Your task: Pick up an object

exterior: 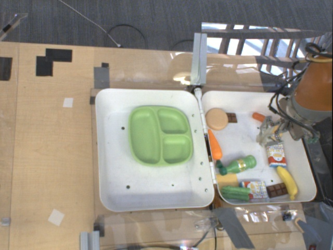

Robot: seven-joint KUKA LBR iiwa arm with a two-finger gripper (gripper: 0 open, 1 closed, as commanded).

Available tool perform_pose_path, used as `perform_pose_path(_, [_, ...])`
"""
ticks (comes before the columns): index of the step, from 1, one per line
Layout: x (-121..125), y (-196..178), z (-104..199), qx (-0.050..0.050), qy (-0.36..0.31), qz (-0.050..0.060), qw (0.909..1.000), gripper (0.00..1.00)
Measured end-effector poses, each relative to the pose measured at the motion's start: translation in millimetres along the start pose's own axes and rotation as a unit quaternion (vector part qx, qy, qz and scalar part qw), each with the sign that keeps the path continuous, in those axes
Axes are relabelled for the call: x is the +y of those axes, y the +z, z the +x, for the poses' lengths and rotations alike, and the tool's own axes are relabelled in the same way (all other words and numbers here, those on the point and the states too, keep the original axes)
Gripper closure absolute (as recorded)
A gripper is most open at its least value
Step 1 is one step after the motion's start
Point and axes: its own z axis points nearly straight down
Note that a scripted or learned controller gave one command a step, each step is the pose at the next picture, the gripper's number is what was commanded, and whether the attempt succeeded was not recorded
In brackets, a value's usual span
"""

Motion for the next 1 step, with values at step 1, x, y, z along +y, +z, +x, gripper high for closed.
perform_pose_path(1, [0.2, 0.7, 0.3, 0.001, 0.000, 0.000, 1.0000, 0.00])
